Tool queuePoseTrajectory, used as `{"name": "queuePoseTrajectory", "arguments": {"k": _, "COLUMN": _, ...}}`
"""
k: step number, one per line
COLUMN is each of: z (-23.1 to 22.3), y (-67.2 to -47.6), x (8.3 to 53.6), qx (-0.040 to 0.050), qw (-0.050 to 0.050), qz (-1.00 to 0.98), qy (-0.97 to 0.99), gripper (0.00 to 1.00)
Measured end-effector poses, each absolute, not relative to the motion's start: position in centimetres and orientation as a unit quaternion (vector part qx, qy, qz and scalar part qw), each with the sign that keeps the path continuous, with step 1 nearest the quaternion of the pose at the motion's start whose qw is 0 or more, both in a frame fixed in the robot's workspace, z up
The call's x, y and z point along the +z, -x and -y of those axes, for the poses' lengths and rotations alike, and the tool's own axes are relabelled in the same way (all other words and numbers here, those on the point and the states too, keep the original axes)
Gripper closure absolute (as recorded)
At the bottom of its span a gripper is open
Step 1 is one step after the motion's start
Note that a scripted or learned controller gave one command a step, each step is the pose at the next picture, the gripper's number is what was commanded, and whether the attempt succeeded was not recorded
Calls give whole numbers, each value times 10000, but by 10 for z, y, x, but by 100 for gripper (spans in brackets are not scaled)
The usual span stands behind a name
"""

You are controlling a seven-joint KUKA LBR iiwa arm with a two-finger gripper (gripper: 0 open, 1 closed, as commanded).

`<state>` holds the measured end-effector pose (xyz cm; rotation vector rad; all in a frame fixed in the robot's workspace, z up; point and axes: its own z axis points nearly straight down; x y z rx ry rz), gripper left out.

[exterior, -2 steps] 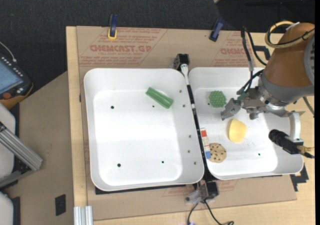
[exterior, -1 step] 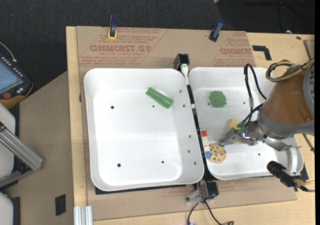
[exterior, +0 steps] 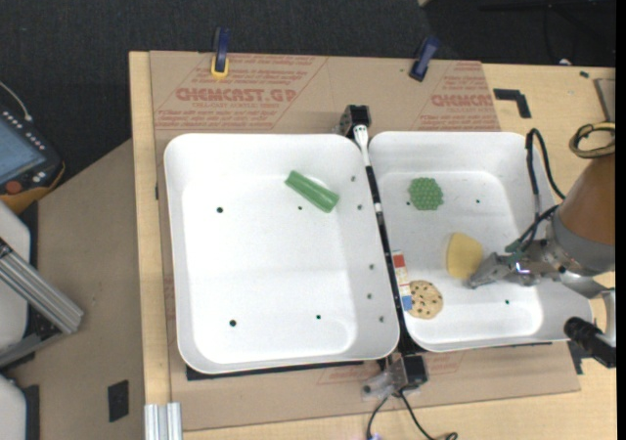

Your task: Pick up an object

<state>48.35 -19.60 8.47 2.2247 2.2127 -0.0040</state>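
Note:
In the right bin [exterior: 509, 150], my gripper [exterior: 485, 275] reaches in from the right and sits low over the floor. Its tip is just right of a yellow wedge-shaped piece [exterior: 462, 253], close to it or touching its lower right edge. A round chocolate-chip cookie [exterior: 424, 299] lies to the lower left of the gripper, apart from it. A green bumpy round object [exterior: 424, 194] rests farther back in the same bin. A green oblong block [exterior: 311, 191] lies tilted in the left bin [exterior: 196, 233], near its back right.
A small red, white and blue item [exterior: 400, 280] lies along the right bin's left wall beside the cookie. A black cable [exterior: 534, 169] runs down the right bin's right wall. The divider [exterior: 377, 223] between the bins carries a black bracket at each end.

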Motion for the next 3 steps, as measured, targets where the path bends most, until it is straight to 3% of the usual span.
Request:
{"name": "queuePoseTrajectory", "arguments": {"k": 1, "z": 192, "y": -485, "x": 95, "qx": 8, "qw": 26, "qz": -7064, "qy": -7079, "gripper": 100}}
{"name": "queuePoseTrajectory", "arguments": {"k": 2, "z": 191, "y": -488, "x": 306, "qx": 44, "qw": 98, "qz": -7077, "qy": -7064, "gripper": 100}}
{"name": "queuePoseTrajectory", "arguments": {"k": 3, "z": 110, "y": -510, "x": 281, "qx": 4, "qw": -20, "qz": -7100, "qy": -7041, "gripper": 100}}
